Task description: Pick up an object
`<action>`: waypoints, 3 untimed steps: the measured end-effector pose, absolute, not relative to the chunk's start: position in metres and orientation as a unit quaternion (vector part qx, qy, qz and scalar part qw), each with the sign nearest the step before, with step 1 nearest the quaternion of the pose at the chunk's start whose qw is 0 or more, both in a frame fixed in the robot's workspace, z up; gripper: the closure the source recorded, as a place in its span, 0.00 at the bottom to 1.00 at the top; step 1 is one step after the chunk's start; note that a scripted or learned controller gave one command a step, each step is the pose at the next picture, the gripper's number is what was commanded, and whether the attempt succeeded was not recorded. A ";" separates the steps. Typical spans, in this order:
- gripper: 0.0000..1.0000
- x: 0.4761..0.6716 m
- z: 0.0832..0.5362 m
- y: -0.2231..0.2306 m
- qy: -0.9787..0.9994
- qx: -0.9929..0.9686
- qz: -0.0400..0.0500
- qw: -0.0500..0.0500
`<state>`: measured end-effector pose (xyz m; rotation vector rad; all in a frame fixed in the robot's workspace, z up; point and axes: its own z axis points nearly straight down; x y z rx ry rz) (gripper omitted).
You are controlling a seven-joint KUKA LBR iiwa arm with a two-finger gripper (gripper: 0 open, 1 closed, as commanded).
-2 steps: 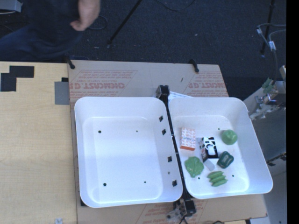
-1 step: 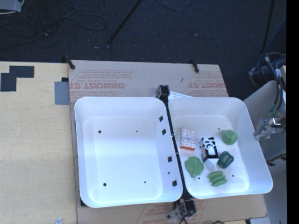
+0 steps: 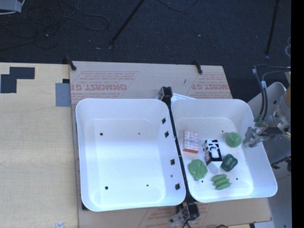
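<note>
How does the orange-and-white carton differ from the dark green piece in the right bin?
The orange-and-white carton is a pale, flat rectangle with printing; the dark green piece is plain, rounded and darker. The carton lies near the divider, the green piece farther right. The carton looks larger. Both rest on the floor of the right bin, untouched.

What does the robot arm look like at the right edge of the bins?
A pale grey, rounded arm with thin dark cables looping above it. A touch of orange shows at the far right. The gripper is a small metallic grey piece; it's too blurred for finer detail.
</note>
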<state>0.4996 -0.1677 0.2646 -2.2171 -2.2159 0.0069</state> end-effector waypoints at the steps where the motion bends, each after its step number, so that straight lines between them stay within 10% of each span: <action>1: 1.00 0.567 0.230 -0.184 -0.708 -0.706 0.000 -0.001; 2: 1.00 0.587 0.160 -0.211 -0.706 -0.708 0.002 0.003; 3: 1.00 0.539 0.240 -0.206 -0.706 -0.708 0.000 -0.001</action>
